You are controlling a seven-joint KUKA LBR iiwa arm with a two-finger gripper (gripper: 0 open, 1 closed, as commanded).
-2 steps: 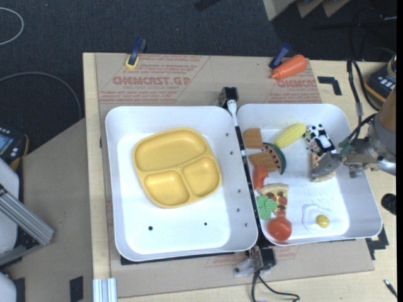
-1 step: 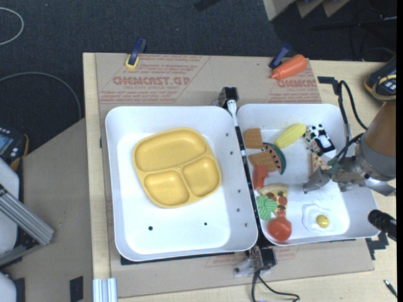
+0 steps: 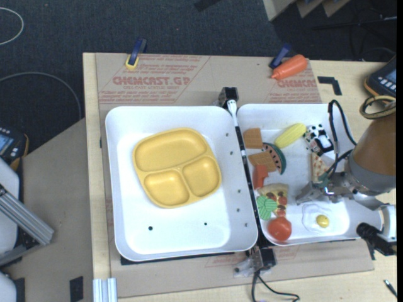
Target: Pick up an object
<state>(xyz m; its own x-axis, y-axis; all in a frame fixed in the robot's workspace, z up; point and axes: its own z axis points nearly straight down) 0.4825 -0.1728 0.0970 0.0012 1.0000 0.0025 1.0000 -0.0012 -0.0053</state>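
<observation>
the claw (image 3: 313,192) hangs low in the right bin (image 3: 252,115) just above the fried egg (image 3: 317,220), its grip impossible to tell, near a corn cob (image 3: 289,134) lying slantwise.

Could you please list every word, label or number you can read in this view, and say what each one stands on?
"CHEMCAST GP", red print on the brown protective sheet behind the left bin.
The same red print repeats on the sheet behind the right bin, near the orange clamp; there it is too blurred to read.
</observation>
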